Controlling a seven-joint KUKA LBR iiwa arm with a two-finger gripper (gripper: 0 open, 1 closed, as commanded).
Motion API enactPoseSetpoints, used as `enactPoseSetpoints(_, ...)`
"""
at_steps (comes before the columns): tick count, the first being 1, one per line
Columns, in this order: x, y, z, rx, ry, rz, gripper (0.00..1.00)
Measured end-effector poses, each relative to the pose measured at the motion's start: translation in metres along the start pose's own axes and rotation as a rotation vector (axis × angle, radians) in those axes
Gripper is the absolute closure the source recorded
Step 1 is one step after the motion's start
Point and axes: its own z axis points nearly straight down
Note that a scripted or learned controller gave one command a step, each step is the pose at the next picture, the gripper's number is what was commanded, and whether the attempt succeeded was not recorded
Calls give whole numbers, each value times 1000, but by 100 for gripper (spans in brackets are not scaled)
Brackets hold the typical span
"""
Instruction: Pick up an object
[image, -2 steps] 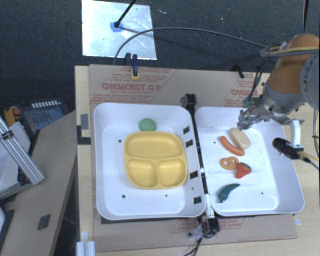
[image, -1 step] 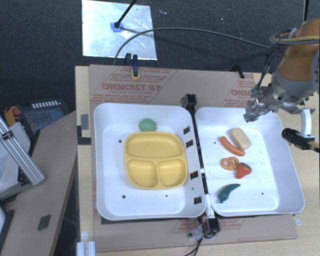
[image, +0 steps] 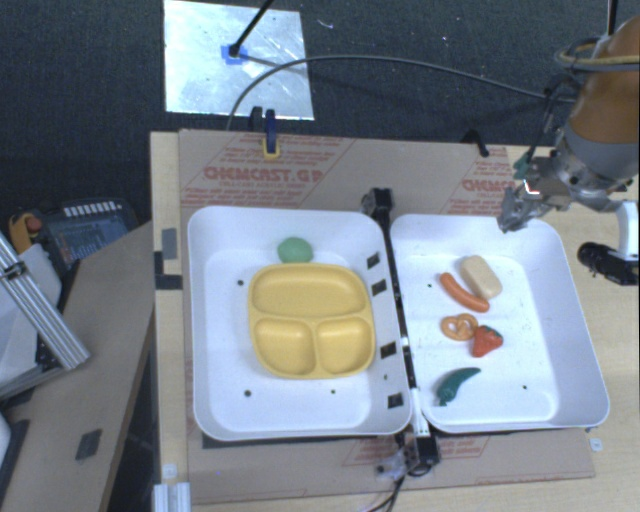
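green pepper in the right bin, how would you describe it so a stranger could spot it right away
Look at the right bin, the one that holds a line of small toy foods. The green pepper is the nearest piece, lying towards the bin's front left corner, below the strawberry. It is the only dark green, curved item there.

Grey arm (image: 600, 110) at upper right, hand (image: 517, 212) lowered.

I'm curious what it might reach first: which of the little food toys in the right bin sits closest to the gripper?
The pale beige bread-like piece, topmost of the five, lies nearest the gripper; the green pepper lies farthest.
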Motion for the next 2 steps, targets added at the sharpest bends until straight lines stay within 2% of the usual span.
enactPoseSetpoints(1,55,-4,0,3,1,-3,100)
enactPoseSetpoints(2,115,8,10,2,2,-5,100)
